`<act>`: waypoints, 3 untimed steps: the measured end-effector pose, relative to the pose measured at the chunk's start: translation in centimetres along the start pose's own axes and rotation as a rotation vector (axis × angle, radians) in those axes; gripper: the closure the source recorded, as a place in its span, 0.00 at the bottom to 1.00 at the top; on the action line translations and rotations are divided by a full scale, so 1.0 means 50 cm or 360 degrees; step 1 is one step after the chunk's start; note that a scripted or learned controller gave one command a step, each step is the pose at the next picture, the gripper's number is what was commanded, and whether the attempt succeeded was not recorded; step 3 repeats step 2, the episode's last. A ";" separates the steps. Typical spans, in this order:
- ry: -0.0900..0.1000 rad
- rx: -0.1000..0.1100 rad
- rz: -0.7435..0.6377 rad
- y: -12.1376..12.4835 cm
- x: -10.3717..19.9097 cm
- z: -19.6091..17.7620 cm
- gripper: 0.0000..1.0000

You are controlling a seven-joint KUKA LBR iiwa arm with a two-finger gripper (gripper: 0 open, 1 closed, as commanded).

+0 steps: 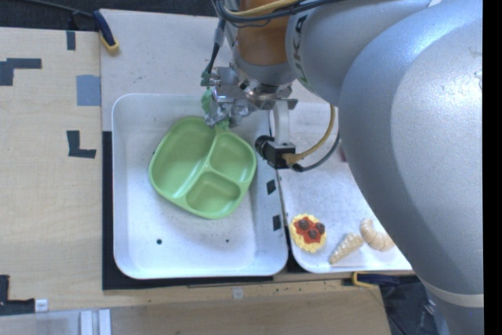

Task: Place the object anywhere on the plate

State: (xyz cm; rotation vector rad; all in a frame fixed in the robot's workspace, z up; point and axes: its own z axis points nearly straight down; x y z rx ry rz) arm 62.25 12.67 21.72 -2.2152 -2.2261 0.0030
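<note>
Gripper (218, 112) over the plate's (202, 169) far rim, in the left bin (129, 247) toward its far edge. Small green object (209, 100) at the fingertips, seemingly pinched; finger spread unclear. Plate green, three compartments, tilted slightly. In the right bin (321, 176), near its front edge: tart (308, 232), cone (345, 248), croissant (376, 236).

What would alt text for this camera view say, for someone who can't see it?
A grey robot arm's gripper hovers at the far rim of a green divided plate in the left white bin. The right bin holds a small tart and two pastries.
</note>
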 end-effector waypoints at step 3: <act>-0.0001 -0.0001 0.0004 0.004 -0.021 -0.028 0.00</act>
